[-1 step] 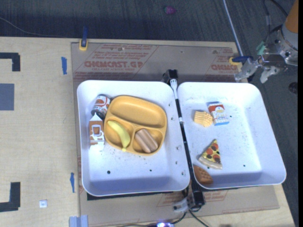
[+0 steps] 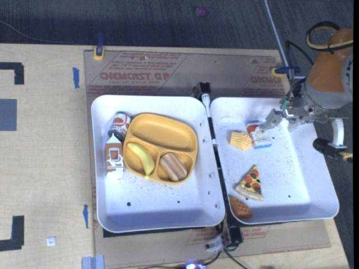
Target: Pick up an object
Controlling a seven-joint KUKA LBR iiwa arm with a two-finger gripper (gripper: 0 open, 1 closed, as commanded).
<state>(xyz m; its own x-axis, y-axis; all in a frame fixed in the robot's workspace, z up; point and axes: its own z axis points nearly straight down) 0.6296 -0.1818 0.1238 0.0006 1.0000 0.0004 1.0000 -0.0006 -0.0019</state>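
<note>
Status: pick not yet made; every item lies loose in its bin. Right bin [image 2: 320,200] holds a small carton [image 2: 259,135], a waffle piece [image 2: 240,140], a pizza slice [image 2: 250,184] and a cookie [image 2: 240,208]; the left bin [image 2: 104,206] holds a yellow divided plate [image 2: 162,129] (with banana and hot dog). The gripper [image 2: 276,118] hangs tilted just beside the carton, fingers apart, nothing between them. Remaining, by judgement: close on the carton, lift.

The grey arm with its orange band [image 2: 331,74] is cut off by the picture's right edge. The yellow three-compartment plastic tray [image 2: 160,147] hides part of a small red-and-white can [image 2: 118,125] near the left bin's far-left corner. The small white-and-red carton's [image 2: 259,135] print is too small to read.
</note>
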